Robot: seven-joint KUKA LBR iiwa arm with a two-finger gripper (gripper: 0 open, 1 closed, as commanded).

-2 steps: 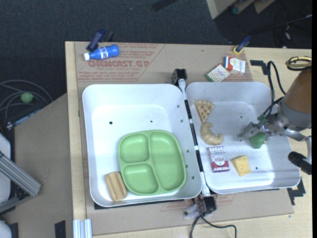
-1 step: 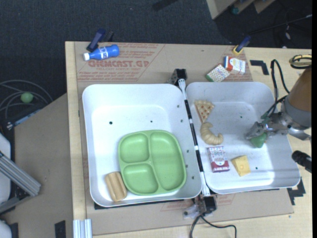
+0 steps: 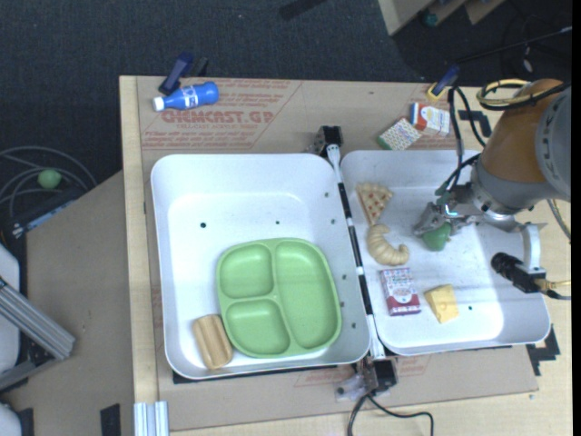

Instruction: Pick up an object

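In the right bin (image 3: 508,330) my gripper (image 3: 438,222) is down low, right over a small green object (image 3: 437,238) that peeks out beneath it and is partly hidden by it. To its left lie a croissant (image 3: 386,244) and a waffle piece (image 3: 373,199). Nearer the front of that bin are a red packet (image 3: 399,292) and a yellow cheese wedge (image 3: 442,303).
The left bin (image 3: 182,198) holds a green divided plate (image 3: 275,296) and a tan bread piece (image 3: 211,340) at its front left corner. Behind the bins on the bench lie a blue-and-white bottle (image 3: 186,96) and small cartons (image 3: 415,125). My arm crosses the right bin's far right side.
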